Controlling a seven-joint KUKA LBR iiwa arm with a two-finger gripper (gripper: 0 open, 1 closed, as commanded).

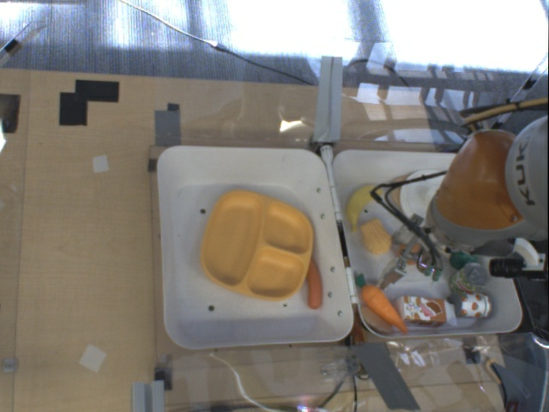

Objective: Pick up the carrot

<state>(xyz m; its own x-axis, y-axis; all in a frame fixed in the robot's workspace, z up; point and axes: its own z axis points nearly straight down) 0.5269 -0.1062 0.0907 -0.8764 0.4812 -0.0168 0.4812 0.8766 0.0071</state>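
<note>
the pincer [401, 267] hangs low in the right bin [506, 320], and i cannot tell how it is set. the carrot [383, 307] lies just below it, apart, leafy end nearest, probably lined up for a descent. a sausage [315, 283] lies well to its left, beside the yellow divided plate [256, 243].

There's the carrot [383, 307], orange with a green tuft at its upper-left end, lying flat on a slant (tip pointing lower right) in the right-hand bin's [429, 327] near corner, close to the dividing wall.
</note>
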